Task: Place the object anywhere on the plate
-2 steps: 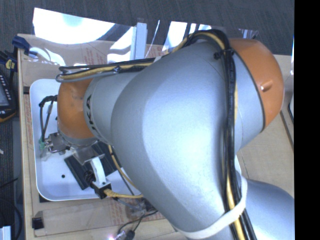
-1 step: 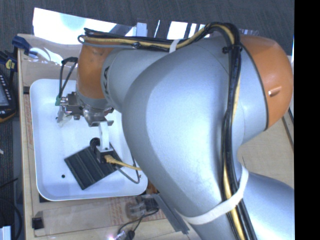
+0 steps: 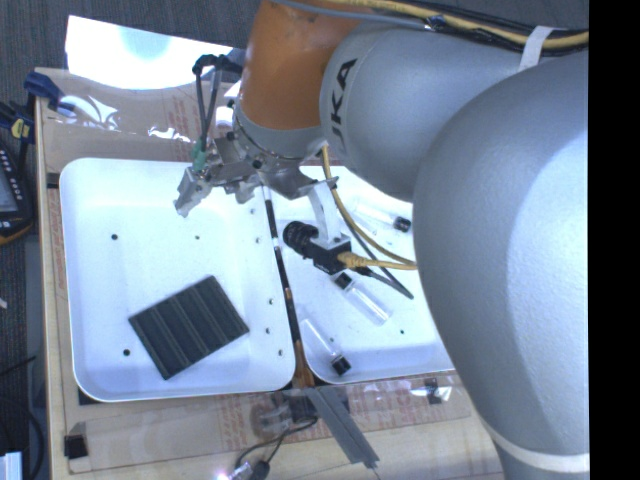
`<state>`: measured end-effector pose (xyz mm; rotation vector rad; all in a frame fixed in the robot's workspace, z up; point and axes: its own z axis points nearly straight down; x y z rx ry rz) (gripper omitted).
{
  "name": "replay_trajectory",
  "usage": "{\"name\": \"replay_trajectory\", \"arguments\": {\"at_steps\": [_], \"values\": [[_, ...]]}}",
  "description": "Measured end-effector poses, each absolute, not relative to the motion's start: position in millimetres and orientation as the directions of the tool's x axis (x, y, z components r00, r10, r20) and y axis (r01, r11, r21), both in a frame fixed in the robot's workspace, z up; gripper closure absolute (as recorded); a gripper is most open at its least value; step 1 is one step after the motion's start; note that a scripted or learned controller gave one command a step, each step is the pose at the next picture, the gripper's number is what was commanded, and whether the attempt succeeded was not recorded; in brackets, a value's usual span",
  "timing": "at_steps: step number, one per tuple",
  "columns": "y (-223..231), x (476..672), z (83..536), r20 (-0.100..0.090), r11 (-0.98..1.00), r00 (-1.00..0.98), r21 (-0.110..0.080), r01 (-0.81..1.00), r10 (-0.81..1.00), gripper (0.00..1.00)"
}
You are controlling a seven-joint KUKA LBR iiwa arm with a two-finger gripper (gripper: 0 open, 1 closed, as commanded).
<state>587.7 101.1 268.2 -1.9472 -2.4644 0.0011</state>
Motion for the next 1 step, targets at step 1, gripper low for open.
{"name": "replay_trajectory", "arguments": {"at_steps": [1], "values": [[161.1, 497.7, 166.3, -0.001, 0.175, -0.175, -0.008, 0.985, 0.985, 1.00]]}}
